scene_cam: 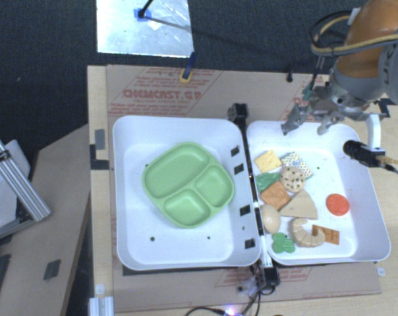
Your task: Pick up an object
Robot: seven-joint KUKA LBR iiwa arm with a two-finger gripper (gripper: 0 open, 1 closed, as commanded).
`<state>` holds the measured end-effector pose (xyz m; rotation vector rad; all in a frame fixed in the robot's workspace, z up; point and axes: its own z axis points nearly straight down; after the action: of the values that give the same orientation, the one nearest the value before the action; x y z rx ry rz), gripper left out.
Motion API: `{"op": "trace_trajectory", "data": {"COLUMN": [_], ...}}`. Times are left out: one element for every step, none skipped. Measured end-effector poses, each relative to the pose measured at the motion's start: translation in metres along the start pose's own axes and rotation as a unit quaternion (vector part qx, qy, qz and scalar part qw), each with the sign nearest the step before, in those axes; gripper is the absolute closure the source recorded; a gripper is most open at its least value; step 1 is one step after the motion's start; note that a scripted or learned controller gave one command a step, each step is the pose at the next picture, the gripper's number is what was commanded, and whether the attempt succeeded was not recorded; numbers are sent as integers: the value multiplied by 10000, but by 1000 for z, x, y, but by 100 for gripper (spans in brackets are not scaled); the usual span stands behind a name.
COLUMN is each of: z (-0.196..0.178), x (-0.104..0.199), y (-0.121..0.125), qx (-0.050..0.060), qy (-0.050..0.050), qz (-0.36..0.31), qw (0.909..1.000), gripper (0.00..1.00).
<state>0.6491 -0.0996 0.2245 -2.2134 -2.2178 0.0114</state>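
Plainly, you have two bins side by side on the bench, and it helps to read them from the left; the left bin (130, 242) carries just a green divided plate (188, 184) sitting near its middle, turned at a slant, likely parked there as a place to receive things; the right bin (370, 229) carries the pile you would pick from, crowded against its left wall and front-left corner, which I judge is simply where loose toy food has been tipped; along that wall you can see a yellow cheese square (267, 160), a round cracker (292, 178), an orange square piece (275, 195), a pale wedge (302, 206), a green piece (283, 244) in the front-left corner and a curled shrimp-like piece (306, 234) beside it; a red-orange disc (338, 205) lies apart toward the right edge; the gripper (311, 122) hangs over the back edge of the right bin, well apart from every piece; its two fingers (292, 124) point down and stand visibly apart, with nothing between them and touching nothing; so no object is picked yet, and the nearest candidate, by my judgement, is the cheese square.
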Motion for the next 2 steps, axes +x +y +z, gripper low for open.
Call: {"op": "trace_trajectory", "data": {"z": [-8, 40], "x": [0, 6], "y": [2, -4], "qx": [-62, -45], "qy": [-5, -3], "qz": [-8, 1], "qw": [10000, 10000], "gripper": [0, 0]}}
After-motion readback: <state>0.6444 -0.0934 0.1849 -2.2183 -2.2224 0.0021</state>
